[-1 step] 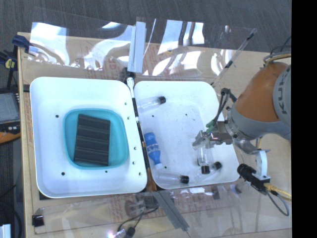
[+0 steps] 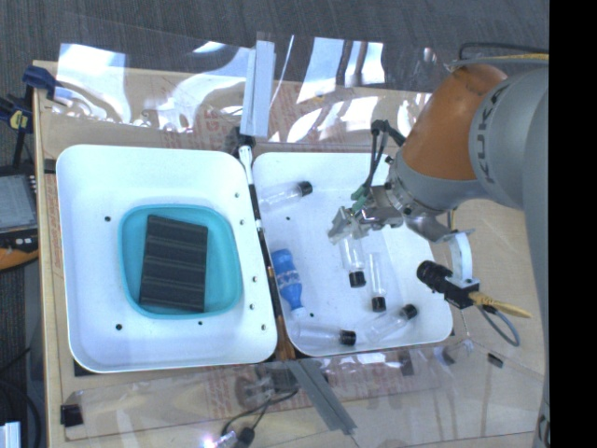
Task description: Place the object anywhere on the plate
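Note:
A light blue square plate (image 2: 133, 231) lies in the left white bin (image 2: 84, 175), and a dark ribbed block (image 2: 174, 262) rests flat on its middle. My gripper (image 2: 344, 231) hangs over the centre of the right bin (image 2: 420, 336), far right of the plate. Just below it lies a clear vial with a black cap (image 2: 354, 267). Several similar vials are scattered in that bin: one at the upper left (image 2: 289, 193), one to the right (image 2: 375, 286) and two along the front wall (image 2: 392, 321) (image 2: 325, 337). A small blue bottle (image 2: 286, 279) lies against the bin's left wall.
The grey arm with its orange band (image 2: 448, 129) reaches in from the right above the right bin's far corner. A black fitting with a yellow cable (image 2: 446, 285) hangs at the bin's right wall. Clear plastic sheeting (image 2: 261, 82) stands behind both bins.

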Motion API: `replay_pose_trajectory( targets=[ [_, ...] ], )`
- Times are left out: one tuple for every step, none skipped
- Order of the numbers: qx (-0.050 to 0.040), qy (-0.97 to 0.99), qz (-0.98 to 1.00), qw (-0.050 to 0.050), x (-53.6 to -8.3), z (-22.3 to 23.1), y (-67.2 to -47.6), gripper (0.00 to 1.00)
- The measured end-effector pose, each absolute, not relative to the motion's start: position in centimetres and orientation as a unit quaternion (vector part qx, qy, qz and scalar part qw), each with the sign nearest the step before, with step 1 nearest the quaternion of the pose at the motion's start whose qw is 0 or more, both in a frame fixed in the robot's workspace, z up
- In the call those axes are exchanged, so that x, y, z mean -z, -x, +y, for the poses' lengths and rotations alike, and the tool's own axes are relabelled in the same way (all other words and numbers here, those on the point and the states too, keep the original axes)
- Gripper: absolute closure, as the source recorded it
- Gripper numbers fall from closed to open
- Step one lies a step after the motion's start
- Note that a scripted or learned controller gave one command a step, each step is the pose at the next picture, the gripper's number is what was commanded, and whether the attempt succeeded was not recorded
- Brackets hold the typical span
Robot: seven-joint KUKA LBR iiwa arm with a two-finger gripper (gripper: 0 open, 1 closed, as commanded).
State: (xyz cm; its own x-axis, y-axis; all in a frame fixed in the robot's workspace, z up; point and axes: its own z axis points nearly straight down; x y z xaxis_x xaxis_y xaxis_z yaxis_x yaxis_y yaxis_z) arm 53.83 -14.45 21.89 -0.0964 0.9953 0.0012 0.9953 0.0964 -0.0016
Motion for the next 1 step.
replay_pose_trajectory(
  targets=[
    [-0.0012,0.614,-0.790,0.003,-19.06,-7.19,-55.54,1.00]
  ],
)
